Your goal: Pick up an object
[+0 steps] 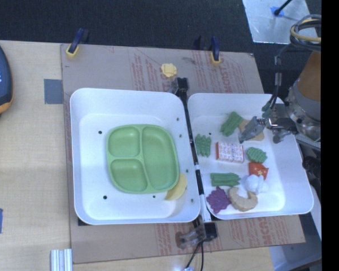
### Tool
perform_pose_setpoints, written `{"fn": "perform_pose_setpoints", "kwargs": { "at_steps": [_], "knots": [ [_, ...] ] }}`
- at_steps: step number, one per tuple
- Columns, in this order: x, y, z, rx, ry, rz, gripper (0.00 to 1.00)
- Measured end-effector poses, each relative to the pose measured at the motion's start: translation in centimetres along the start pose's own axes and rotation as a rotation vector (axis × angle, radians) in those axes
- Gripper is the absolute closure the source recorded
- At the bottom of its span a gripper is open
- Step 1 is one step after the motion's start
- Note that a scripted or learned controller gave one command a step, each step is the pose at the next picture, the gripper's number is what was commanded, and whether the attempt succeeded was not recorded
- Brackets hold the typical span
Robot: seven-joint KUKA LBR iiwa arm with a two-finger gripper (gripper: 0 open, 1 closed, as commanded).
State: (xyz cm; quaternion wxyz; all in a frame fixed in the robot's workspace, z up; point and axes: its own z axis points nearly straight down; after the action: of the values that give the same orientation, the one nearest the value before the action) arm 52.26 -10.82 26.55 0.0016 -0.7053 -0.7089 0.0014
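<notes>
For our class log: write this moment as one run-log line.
arm: over right bin | pincer: above toys, near dark green piece | green plate: left bin

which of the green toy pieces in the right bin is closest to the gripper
The dark green piece at the top of the right bin, just left of the gripper; the other green pieces lie lower.

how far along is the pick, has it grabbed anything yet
Done: the gripper has reached the right bin and sits low by the toys near its top. In hand: nothing visibly between its fingers. Left: close on a piece, perhaps the nearby green toy, and lift it.
</notes>
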Motion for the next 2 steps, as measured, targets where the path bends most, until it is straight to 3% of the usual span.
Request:
{"fn": "perform_pose_setpoints", "kwargs": {
  "at_steps": [1, 2],
  "knots": [
    [-2.9, -0.2, 17.9, 0.002, -0.001, 0.003, 0.00],
    [0.0, 5.6, 17.3, -0.006, -0.002, -0.005, 0.00]
  ]
}}
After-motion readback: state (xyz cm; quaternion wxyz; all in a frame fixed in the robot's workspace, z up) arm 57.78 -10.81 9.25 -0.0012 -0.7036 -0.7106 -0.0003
